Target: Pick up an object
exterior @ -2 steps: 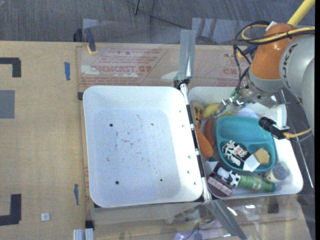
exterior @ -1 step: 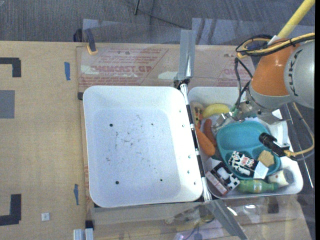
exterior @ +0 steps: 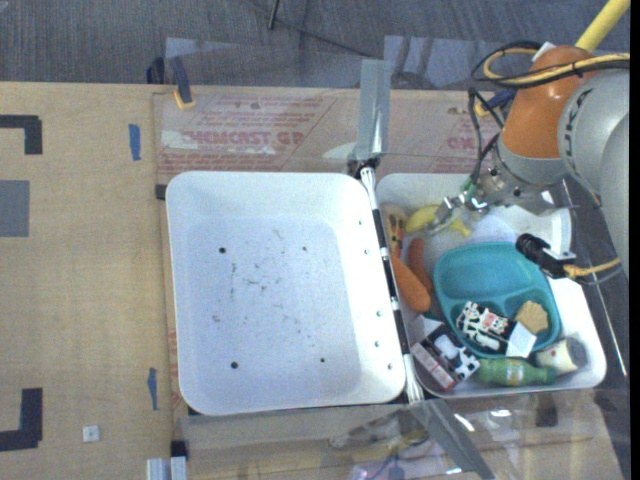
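Green bottle [exterior: 512, 371] lies at the right bin's [exterior: 590, 368] near edge, beside a teal dish [exterior: 490, 278]. Claw [exterior: 462, 206], at that bin's far side, hangs just over a yellow banana [exterior: 425, 218]; whether it is clenched cannot be told. Left bin [exterior: 200, 228] adjoins on the counter [exterior: 80, 268].

Grey arm [exterior: 600, 128] entering from the right of the camera view, its orange band [exterior: 540, 108] above the wrist, the wrist angled down and to the left so that the metal claw [exterior: 462, 206] sits low at the arm's end, fingers too small to resolve.
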Robot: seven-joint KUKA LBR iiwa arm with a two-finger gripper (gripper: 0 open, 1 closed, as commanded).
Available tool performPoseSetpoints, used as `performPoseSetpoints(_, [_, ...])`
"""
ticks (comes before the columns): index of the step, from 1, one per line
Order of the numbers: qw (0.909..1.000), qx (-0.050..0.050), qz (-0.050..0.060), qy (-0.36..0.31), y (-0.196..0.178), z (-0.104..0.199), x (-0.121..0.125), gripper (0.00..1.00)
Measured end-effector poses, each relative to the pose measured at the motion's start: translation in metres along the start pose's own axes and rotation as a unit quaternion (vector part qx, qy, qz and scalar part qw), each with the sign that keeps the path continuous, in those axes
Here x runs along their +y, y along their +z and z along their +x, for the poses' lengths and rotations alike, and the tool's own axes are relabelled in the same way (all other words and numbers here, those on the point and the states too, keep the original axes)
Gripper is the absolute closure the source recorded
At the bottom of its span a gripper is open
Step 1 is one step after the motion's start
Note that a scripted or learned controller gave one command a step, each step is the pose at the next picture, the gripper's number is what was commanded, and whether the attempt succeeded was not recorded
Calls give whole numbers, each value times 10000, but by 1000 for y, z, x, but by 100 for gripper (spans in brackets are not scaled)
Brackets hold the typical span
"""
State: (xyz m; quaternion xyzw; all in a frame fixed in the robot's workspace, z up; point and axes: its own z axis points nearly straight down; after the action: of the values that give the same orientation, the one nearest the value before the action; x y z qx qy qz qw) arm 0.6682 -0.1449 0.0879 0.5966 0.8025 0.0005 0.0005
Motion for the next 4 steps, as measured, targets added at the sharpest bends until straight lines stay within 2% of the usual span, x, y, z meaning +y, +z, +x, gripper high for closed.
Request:
performPoseSetpoints(1, [10000,-15,21,-14,-11,-1,-1,100])
performPoseSetpoints(2, [9914,-59,-2,-1305,-2,26,4,100])
performPoseSetpoints(3, [9948,-12,-17,-1014,-99,67,20,100])
performPoseSetpoints(4, [9970,-17,-23,-768,-112,64,19,100])
